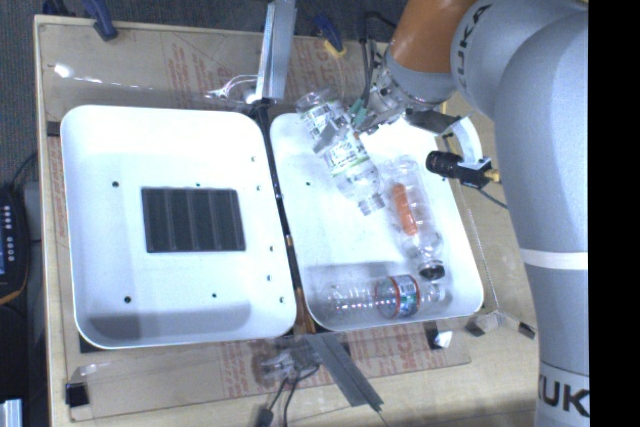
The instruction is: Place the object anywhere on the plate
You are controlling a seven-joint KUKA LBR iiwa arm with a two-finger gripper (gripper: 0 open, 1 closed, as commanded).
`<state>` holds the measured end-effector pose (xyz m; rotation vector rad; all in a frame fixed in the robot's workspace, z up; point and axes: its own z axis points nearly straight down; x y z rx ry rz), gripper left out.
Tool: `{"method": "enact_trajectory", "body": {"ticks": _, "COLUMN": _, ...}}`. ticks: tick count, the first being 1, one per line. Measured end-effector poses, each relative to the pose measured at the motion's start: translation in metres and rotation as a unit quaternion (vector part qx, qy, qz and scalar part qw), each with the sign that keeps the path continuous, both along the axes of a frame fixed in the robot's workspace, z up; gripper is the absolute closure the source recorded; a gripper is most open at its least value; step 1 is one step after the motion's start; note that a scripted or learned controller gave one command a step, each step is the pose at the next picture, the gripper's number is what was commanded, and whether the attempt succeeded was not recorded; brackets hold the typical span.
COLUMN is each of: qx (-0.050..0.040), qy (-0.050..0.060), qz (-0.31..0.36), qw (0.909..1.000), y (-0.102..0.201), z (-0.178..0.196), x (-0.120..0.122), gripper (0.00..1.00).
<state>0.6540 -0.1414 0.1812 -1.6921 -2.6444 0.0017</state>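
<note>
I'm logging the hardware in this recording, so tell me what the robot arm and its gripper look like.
The arm is bulky, rounded and light grey, with an orange band above the wrist and dark KUKA lettering on its casing. A white stripe crosses the lower segment. The gripper is small, metallic grey with dark parts, and a black cylindrical fitting juts out beside it.

My single fixed camera sits above the bench (60,215), looking down at a slant, taking in both white bins (100,145); the arm (530,115) enters from frame right.
</note>
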Motion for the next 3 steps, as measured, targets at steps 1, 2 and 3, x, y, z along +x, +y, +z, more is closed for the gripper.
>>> {"method": "enact_trajectory", "body": {"ticks": 1, "qx": -0.0002, "qy": 0.000, "qz": -0.037, "qw": 0.9993, "y": 0.058, "z": 0.010, "x": -0.058, "gripper": 1.00}}
{"method": "enact_trajectory", "body": {"ticks": 2, "qx": -0.0002, "qy": 0.000, "qz": 0.015, "qw": 0.9999, "y": 0.129, "z": 0.023, "x": -0.104, "gripper": 1.00}}
{"method": "enact_trajectory", "body": {"ticks": 3, "qx": -0.0002, "qy": 0.000, "qz": 0.173, "qw": 0.9849, "y": 0.200, "z": 0.009, "x": -0.051, "gripper": 1.00}}
